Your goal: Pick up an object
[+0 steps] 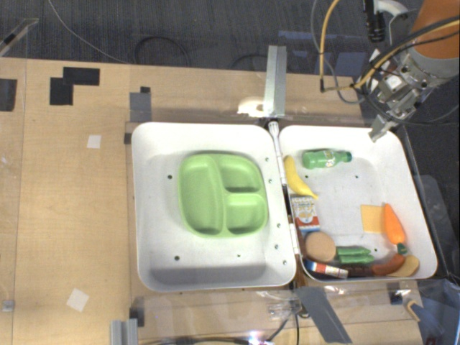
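My gripper [380, 126] hangs above the far right corner of the right bin [345, 192], with nothing seen in it. Inside that bin lie a green bottle [325, 159] on its side at the back, a yellow banana [297, 178] along the left wall, and a small printed carton [305, 213] below it. An orange carrot [393, 225] and a yellow cheese slice [371, 218] rest at the right. A brown potato [320, 246], a green vegetable [354, 254], a red marker [327, 268] and a brown sausage [388, 266] crowd the front edge.
The left bin [154, 228] holds a green divided plate [221, 194]. A metal post [276, 77] stands behind the seam between the bins. Yellow and black cables [338, 27] loop above the arm's wrist at the top right.
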